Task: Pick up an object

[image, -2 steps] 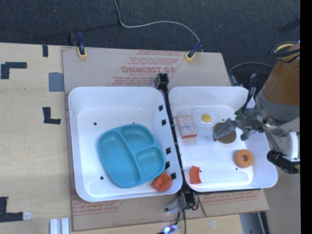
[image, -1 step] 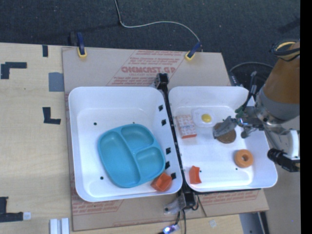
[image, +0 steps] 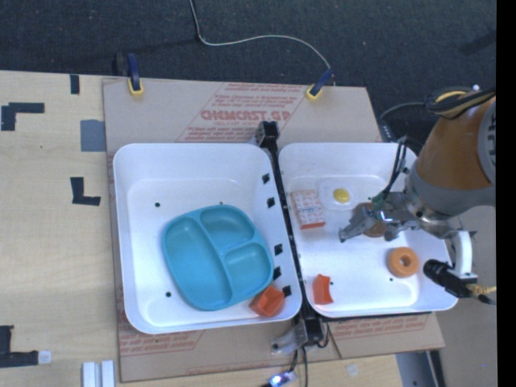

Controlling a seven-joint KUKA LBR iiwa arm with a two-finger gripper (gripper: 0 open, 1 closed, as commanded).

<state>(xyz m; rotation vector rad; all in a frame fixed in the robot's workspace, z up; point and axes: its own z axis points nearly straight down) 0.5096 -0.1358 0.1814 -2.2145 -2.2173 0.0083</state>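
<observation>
Tool (image: pixel 355 228) low over right bin (image: pixel 355 161) middle, finger state unclear. Orange ring (image: pixel 402 262) near bin's right edge; blue tray (image: pixel 218 255) in left bin (image: pixel 137 216).

1. A single fixed camera looks down at a slant from above the bench (image: pixel 48 216).
2. Both white bins fill mid-frame: the left bin (image: pixel 133 216) and the right bin (image: pixel 363 156), side by side.
3. The arm (image: pixel 459 156) enters from the right edge.
4. Dark floor (image: pixel 322 14) lies across the top.
</observation>
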